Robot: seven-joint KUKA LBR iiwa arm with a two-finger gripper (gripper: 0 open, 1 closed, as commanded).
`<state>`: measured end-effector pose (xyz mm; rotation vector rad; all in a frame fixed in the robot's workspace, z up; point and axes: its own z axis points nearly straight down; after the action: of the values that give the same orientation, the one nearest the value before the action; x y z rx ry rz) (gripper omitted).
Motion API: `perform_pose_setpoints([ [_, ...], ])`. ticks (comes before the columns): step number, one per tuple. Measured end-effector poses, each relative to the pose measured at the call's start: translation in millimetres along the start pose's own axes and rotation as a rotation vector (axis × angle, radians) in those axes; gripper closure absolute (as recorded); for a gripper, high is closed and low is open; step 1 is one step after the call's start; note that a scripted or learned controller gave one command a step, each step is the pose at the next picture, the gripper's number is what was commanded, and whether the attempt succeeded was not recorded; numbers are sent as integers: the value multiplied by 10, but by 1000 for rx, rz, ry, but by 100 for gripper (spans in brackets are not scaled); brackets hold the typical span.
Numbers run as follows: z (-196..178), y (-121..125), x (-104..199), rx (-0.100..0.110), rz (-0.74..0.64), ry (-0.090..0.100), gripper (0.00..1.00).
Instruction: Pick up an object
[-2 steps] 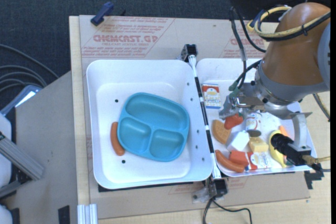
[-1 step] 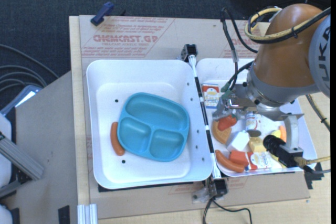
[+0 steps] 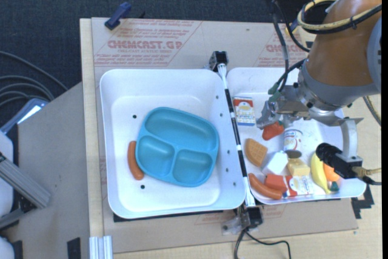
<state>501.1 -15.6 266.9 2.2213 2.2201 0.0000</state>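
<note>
Approach step: gripper (image 3: 270, 118) low in right bin (image 3: 254, 79), jaw state unreadable, red piece (image 3: 274, 130) just below jaws; needs a verified pinch.

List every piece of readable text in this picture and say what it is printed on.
"CHEMCAST GP": red print on the brown board behind the left bin, repeated partly at the board's right end.
Smaller red lines beneath it: too blurred to read.
Small red and white carton in the right bin: print too small.
Can label: unreadable.
</note>
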Motion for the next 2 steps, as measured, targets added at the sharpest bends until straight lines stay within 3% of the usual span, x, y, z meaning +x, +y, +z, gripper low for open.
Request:
perform_pose_setpoints([
  [1, -1, -223, 155, 5, -1, 2, 100],
  [2, 33, -193, 296, 5, -1, 2, 100],
])
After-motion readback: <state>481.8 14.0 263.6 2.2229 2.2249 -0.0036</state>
